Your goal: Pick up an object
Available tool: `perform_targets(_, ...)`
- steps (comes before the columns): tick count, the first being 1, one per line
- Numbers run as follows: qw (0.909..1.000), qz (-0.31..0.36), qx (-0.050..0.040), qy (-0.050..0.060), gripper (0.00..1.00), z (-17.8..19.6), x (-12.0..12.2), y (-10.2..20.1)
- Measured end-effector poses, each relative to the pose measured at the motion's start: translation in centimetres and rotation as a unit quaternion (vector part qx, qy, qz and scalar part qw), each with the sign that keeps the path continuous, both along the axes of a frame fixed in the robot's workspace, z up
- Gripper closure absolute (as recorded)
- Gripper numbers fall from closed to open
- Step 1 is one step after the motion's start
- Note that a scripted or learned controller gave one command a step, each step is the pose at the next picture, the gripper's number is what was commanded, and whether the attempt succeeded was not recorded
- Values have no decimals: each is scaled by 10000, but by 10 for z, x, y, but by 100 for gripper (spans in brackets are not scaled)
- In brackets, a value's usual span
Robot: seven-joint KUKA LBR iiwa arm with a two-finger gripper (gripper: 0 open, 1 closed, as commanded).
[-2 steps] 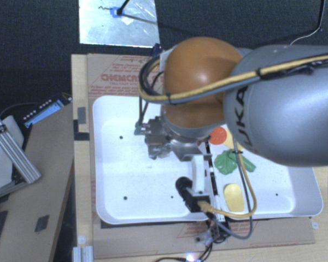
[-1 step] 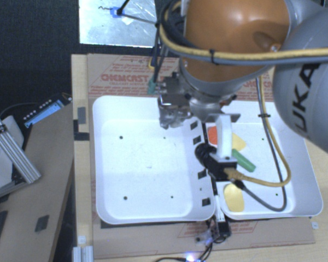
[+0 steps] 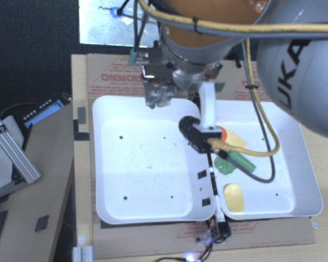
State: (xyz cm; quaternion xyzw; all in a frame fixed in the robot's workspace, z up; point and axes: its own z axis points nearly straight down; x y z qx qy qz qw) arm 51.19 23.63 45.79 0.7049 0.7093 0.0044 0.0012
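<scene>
Cardboard with red print lies under the right bin, on a pale bench. The left bin sits against the right bin's left wall, both of them white and shallow. Well to the left of the right bin, at the bench edge, stands a silvery metal rail, with a dark strip bearing blue marks behind it. Beyond the right bin's far side the floor is dark, and a shiny plate lies there.

The gripper hangs just left of the right bin's far-left corner, over the rim where the two bins meet. Whether it is wide or narrow cannot be told, and nothing is seen in its grasp.

Inside the right bin, towards its left wall, lie a green piece, a yellow oval nearer the front rim, and a yellow and orange piece further back, partly hidden.
</scene>
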Motion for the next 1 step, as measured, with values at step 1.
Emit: perform_targets(1, 10000, -25, -5, -1, 100, 50, 31, -2)
